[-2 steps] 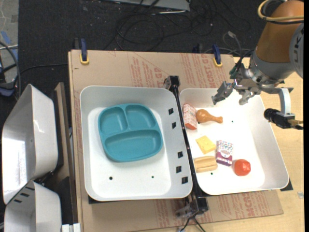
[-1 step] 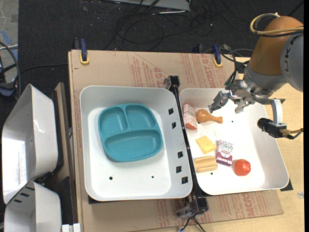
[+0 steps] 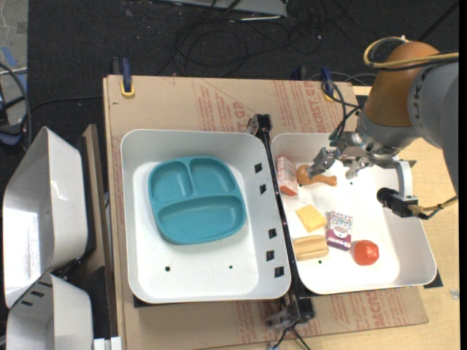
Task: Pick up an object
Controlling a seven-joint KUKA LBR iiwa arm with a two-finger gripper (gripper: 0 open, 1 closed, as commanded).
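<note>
My gripper (image 3: 338, 168) hangs over the far part of the right bin (image 3: 408, 239), open, with its two fingers spread apart and nothing between them. Its left finger (image 3: 320, 163) stands just above an orange-brown toy food piece (image 3: 319, 179); I cannot tell whether they touch. A red and white packet (image 3: 286, 177) lies against the bin's left wall. Nearer the front lie a yellow cheese block (image 3: 310, 217), a tan bun (image 3: 310, 248), a purple and white box (image 3: 339, 230) and a red tomato (image 3: 365, 252).
The left bin (image 3: 146, 261) holds a teal divided plate (image 3: 196, 199). A black divider (image 3: 276, 210) with clips runs between the bins. The grey arm with its orange band (image 3: 398, 86) reaches in from the right, and a black cable fitting (image 3: 394, 201) hangs over the right bin.
</note>
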